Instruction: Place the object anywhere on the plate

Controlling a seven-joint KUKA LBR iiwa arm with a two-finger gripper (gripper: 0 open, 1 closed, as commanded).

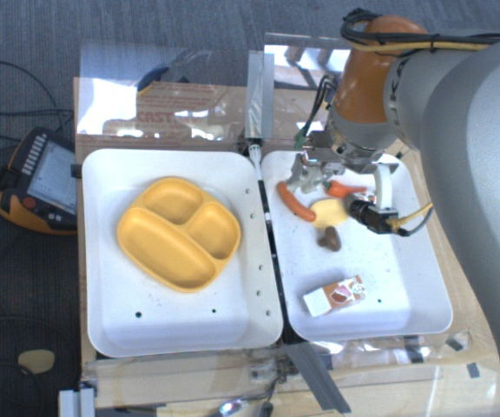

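Note:
A yellow three-part plate (177, 231) lies in the left bin (111, 320). In the right bin (406, 302) are an orange sausage-shaped piece (296, 202), a pale yellow lump (328, 211), a small brown piece (329, 239), an orange carrot-like piece (347, 190) and a small red and white box (335, 295). My gripper (309, 174) hangs low over the far part of the right bin, just above and behind the sausage piece and the yellow lump. No object shows between its fingers.
A teach pendant (33, 181) with cables lies on the floor at the left. Clear plastic and cardboard (180, 107) stand behind the bins. The arm's grey bulk covers the right side of the bench.

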